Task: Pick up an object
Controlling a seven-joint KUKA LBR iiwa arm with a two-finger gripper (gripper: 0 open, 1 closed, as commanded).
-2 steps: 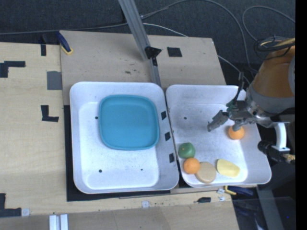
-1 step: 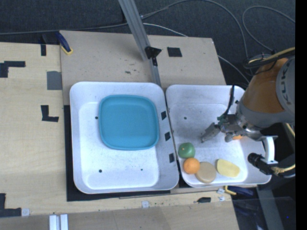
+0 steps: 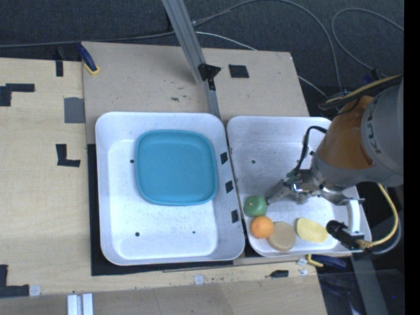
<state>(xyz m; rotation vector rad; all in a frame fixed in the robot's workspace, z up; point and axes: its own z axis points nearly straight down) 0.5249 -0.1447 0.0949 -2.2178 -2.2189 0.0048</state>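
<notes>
— Two bins, side by side on the bench (image 3: 39, 176). What's in the left bin (image 3: 118, 241)?

— Just a blue plate (image 3: 176, 167), square w/ rounded corners, lying flat in the upper-middle part.

— And the right bin (image 3: 262, 136)?

— Four small things bunched at its near edge, bottom left corner. Green ball (image 3: 255, 206) closest to the divider, orange ball (image 3: 262, 227) just below it, touching or nearly so. Next to the orange one a tan round disc (image 3: 282, 235), then a yellow piece (image 3: 311, 230) further right, just beside the disc.

— Where's the arm?

— Comes in from the right, grey body (image 3: 387, 133) w/ orange band (image 3: 344, 140) above the wrist. The gripper (image 3: 274, 193) reaches down-left into the right bin, tip v. close to the green ball, just to its right and a bit above.

— Jaws apart or together?

— Can't tell. Tip is small and dark against the bin floor, no clear gap to read, and nothing visible between them. Whether it touches the green ball, can't say either.

— Anything else?

— Grey metal pole (image 3: 187, 31) slants from top centre down to the divider btw the bins. Black cables (image 3: 341, 25) loop on the dark floor top right. Blue-yellow clamp (image 3: 88, 59) at the board's top left corner.
</notes>
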